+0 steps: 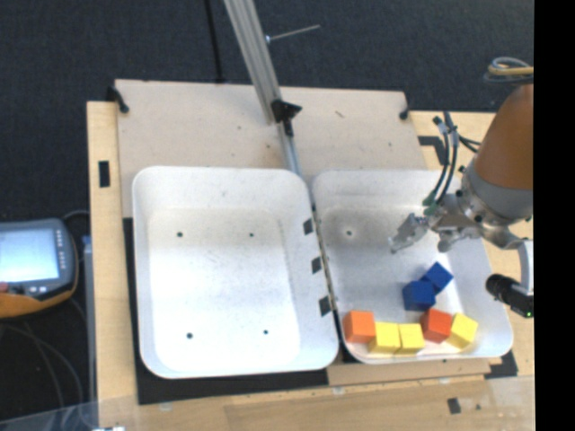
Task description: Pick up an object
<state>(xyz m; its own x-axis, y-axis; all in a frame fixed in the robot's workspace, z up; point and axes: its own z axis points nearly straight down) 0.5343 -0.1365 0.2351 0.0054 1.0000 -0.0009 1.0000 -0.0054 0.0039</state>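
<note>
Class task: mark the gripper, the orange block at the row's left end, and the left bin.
gripper [406, 233], camera view, its finger end.
orange block [360, 325], camera view, top face.
left bin [225, 176], camera view, far rim.

No legible text, label, brand, number or sign anywhere. Screen of the small handheld device [31, 257] at the left edge too blurred to read.

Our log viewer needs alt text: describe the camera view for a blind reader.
A grey-and-orange arm's gripper hovers over the right bin, above two blue blocks. Orange and yellow blocks line that bin's near edge. The left bin sits beside it.
</note>
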